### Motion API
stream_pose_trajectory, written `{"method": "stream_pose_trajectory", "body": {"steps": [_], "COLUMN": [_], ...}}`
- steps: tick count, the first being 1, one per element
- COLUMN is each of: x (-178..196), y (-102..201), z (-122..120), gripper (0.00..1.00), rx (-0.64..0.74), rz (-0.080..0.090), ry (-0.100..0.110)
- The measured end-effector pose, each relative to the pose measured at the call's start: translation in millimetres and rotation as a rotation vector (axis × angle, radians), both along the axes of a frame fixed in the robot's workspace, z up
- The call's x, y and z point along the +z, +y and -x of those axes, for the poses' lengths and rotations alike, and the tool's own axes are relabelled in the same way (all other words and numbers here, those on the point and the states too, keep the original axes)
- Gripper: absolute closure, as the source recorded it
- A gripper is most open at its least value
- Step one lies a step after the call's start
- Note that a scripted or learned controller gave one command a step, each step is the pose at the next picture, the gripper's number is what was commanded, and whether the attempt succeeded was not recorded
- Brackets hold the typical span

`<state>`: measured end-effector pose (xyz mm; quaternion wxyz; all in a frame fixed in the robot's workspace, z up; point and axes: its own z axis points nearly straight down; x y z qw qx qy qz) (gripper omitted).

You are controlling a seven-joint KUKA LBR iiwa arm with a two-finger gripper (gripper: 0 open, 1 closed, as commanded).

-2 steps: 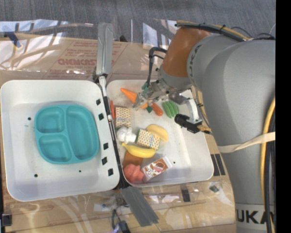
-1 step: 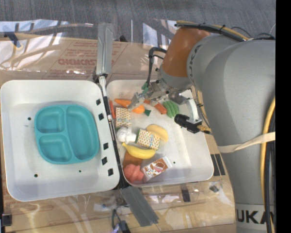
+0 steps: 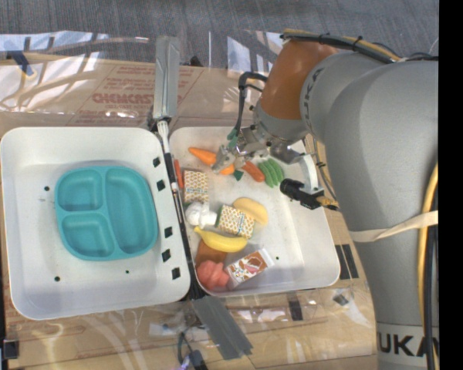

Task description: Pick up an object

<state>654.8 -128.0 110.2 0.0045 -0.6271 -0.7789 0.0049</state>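
Two bins: left bin (image 3: 15, 206) holds a teal divided plate (image 3: 104, 210); right bin (image 3: 312, 245) holds toy food.
Gripper (image 3: 233, 154): low over the right bin's far end; finger state cannot be told.
Carrot (image 3: 203, 156): just beside the gripper, on the bin floor.
Banana (image 3: 220, 241): mid-bin, near a small carton (image 3: 237, 222).

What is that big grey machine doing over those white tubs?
The grey robot arm has its gripper low in the right white bin, among toy food, close to an orange toy carrot. Whether it has caught anything can't be told. The left white bin holds a teal divided plastic tray.
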Motion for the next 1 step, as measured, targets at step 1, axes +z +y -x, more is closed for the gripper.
{"method": "stream_pose_trajectory", "body": {"steps": [1], "x": [82.2], "y": [42.9], "z": [-2.6], "gripper": [1.00], "rx": [-0.351], "rz": [0.001], "ry": [-0.014]}}
